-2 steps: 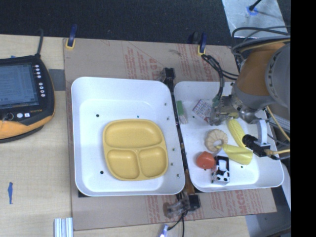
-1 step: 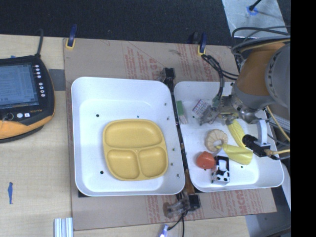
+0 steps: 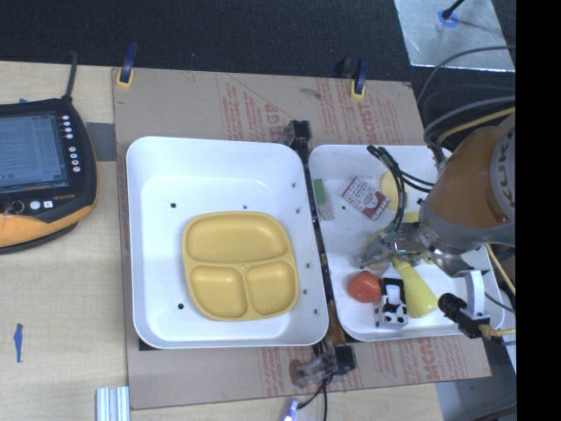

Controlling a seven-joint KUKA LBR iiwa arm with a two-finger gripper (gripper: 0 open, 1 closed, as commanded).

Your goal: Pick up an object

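Note:
My gripper [image 3: 383,251] hangs low over the middle of the right bin [image 3: 344,318], under the grey arm and its orange band [image 3: 469,178]. Just below it lie a red ball [image 3: 363,286] and a yellow banana-shaped toy [image 3: 415,291]. A small black-and-white toy [image 3: 393,310] stands at the bin's front wall. Behind the gripper lie a red-and-white packet [image 3: 365,196], a yellow object [image 3: 391,185] partly hidden by cables, and a green item [image 3: 321,196] by the left wall. Nothing shows as held by the gripper.
The left bin [image 3: 153,235] holds a yellow divided plate [image 3: 239,265]. A tablet pendant [image 3: 39,169] lies on the bench at far left. Blue-and-yellow clamps [image 3: 126,67] [image 3: 358,79] pin the cardboard at the back. Cables run along the arm at right.

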